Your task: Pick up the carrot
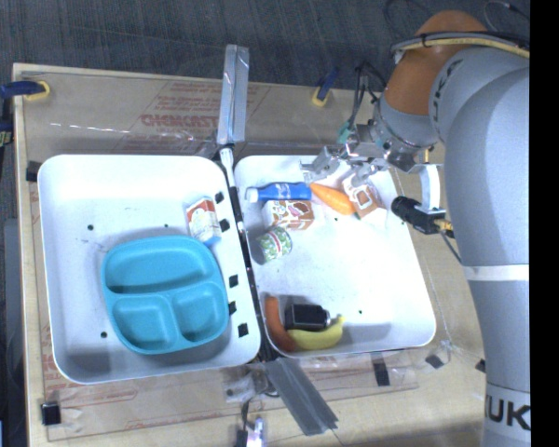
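On bench (121, 110) (plywood-topped): 2 bins (74, 184)

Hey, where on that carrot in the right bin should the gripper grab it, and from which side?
Probably the thick middle of the carrot, coming straight down from above. It lies flat near the right bin's far wall, long axis slanting toward the gripper, so fingers should close across its narrow width. The blue carton and a small packet crowd its ends, so the middle looks freest.

Two bins side by side on the desk (121, 110)

Tray (165, 292) lies in the left bin (74, 184); carrot (333, 197) lies far in the right bin (391, 287), banana (315, 336) near.
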{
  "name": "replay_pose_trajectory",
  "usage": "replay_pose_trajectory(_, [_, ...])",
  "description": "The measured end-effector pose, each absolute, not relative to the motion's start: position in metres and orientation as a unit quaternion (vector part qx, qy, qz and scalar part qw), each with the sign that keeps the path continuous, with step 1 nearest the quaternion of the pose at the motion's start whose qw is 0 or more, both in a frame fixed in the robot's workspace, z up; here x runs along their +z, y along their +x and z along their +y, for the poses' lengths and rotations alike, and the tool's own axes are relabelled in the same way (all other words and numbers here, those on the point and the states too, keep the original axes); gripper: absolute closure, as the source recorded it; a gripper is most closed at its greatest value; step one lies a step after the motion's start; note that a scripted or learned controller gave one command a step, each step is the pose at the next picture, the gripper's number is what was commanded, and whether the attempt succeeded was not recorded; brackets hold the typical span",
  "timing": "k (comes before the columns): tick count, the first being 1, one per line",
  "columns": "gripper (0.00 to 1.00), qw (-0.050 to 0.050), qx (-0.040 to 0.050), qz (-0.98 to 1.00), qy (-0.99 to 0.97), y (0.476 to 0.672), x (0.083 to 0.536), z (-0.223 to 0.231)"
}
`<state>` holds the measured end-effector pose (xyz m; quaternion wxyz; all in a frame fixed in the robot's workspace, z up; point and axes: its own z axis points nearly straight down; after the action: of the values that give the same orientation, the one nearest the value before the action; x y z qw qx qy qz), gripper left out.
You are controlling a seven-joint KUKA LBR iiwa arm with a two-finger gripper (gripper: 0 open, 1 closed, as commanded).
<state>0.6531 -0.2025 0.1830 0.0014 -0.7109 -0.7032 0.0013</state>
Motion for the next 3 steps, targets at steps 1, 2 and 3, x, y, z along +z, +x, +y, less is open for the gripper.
replay_pose_trajectory(1, [0.0,-0.006,-0.0033,-0.731,-0.682,0.656,0.112,-0.206])
replay_pose_trajectory(2, [0.0,-0.013,-0.0089,-0.742,-0.67,0.633,0.106,-0.208])
replay_pose_trajectory(3, [0.0,-0.004,-0.0025,-0.752,-0.659,0.661,0.097,-0.209])
